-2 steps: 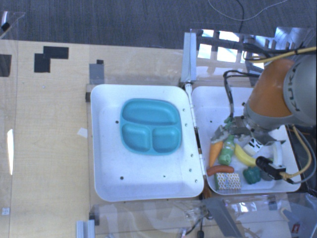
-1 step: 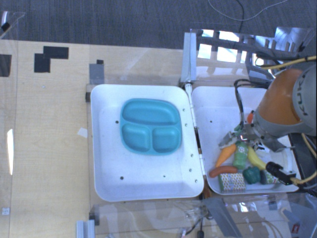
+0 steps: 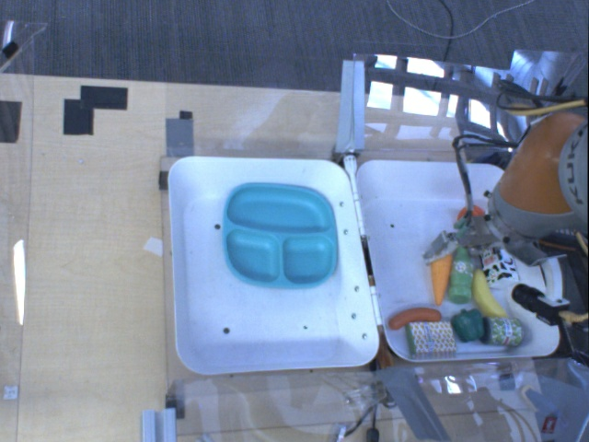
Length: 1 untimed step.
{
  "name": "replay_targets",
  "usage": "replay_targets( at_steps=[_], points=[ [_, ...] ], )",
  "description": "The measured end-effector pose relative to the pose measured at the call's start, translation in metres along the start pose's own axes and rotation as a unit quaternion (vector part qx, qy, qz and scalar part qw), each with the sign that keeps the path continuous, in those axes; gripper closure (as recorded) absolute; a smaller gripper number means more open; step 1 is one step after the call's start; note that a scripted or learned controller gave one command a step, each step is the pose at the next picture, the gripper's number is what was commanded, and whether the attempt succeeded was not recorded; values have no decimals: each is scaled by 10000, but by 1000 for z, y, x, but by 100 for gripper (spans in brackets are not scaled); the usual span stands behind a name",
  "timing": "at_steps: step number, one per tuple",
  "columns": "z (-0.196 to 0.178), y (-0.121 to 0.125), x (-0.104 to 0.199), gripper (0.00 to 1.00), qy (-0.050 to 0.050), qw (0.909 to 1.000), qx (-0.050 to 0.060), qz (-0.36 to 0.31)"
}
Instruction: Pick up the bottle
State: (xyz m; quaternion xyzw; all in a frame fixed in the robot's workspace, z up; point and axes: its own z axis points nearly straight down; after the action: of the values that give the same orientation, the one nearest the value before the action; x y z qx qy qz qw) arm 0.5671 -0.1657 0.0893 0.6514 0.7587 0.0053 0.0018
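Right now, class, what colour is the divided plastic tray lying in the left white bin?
Light blue, the divided plastic tray; seen best in the camera view.

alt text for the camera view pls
The arm's end effector hangs over a green bottle in the right bin, among a carrot, banana and sausage. The left bin holds a blue tray.

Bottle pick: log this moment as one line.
gripper over right bin | bottle green, between carrot and banana | grasp unconfirmed
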Motion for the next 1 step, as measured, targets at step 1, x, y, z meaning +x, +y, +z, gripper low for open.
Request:
replay_targets(
  at_steps=[1],
  points=[
    [-2, -8, -15, 0, 91, 9999, -63, -8]
  ],
)
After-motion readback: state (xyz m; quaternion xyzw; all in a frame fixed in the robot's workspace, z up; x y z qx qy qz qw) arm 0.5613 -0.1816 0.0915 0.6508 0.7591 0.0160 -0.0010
